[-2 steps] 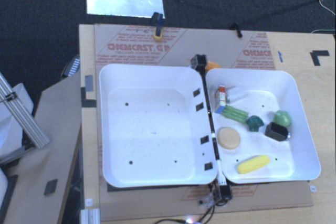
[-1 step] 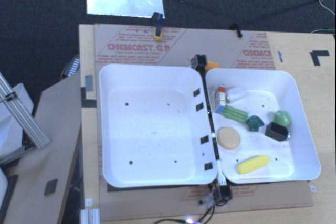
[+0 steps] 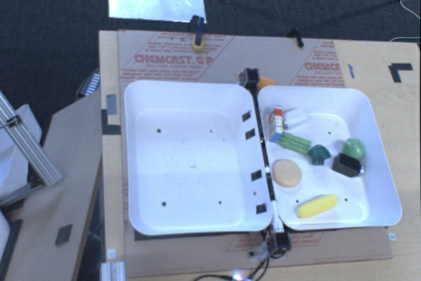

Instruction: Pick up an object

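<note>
Objects to pick sit in the right bin (image 3: pixel 378 141): a yellow banana (image 3: pixel 317 205) near its front edge, a tan disc (image 3: pixel 287 173) by the left wall, a green ball (image 3: pixel 354 147) toward the right wall; my jaws' state I cannot tell.

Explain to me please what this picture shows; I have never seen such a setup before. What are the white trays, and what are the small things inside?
One camera looks down at a slant on a workbench. Two shallow white bins sit side by side. In the right bin lie small objects for a robot arm to pick up: a yellow banana-like piece, a round beige disc, a green stick, a dark teal lump, a black block, a green ball and a small white-and-red tube. They lie loose in the bin.
</note>
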`<move>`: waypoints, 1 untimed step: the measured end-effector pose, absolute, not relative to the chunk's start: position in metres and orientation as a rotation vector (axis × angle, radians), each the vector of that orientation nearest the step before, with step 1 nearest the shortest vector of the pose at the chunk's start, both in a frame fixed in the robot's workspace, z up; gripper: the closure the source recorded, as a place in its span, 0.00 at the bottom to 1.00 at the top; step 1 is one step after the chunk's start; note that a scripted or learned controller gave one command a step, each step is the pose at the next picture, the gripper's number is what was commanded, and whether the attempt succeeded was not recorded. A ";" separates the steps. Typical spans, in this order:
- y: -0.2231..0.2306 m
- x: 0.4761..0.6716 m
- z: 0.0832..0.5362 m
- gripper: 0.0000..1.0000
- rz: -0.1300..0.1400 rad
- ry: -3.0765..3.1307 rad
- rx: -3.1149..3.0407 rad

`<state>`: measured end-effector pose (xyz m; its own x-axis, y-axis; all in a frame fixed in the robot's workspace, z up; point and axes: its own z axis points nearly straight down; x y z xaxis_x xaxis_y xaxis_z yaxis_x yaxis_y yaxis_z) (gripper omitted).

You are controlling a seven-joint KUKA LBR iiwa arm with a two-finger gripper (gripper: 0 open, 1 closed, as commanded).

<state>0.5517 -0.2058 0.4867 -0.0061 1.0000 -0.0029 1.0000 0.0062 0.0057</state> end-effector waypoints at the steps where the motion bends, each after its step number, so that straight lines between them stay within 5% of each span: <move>1: -0.205 0.628 0.517 1.00 0.006 2.224 2.207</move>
